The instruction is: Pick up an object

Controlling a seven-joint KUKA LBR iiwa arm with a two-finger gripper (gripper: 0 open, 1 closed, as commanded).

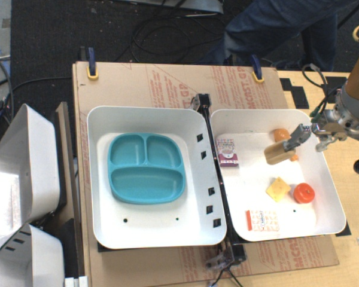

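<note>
- Camera view: two shallow white bins side by side on a cardboard-covered bench, left bin (102, 178) and right bin (329, 220), divided by a dark bar.
- In the left bin, a teal divided plate (146, 167) lying flat, three compartments facing up.
- In the right bin, several small things spread apart: a small pink-and-white box (227, 152) near the left wall, just beside the divider; a flat white-and-orange card (261, 220) near the front edge; a yellow wedge-like piece (278, 189) near the middle; a round orange object (304, 192) just to the right of the yellow piece, close but apparently not touching.
- Toward the back of the right bin, a small orange ball-like thing (280, 134) and, just in front of it, a tan brownish block (279, 155) lying at a slant.
- Reaching in from the right, the grey arm, with the gripper (301, 134) low over the back right part of the right bin.
- Grey finger (298, 137) angled down and leftward, tip right at the upper right end of the tan block, seemingly touching or overlapping it; orange ball just to the left of the fingertip.
- Cannot tell how wide the gripper stands, nor whether anything sits between the fingertips.
- Yellow piece, round orange object and card well clear of the gripper, nearer the front.
</note>
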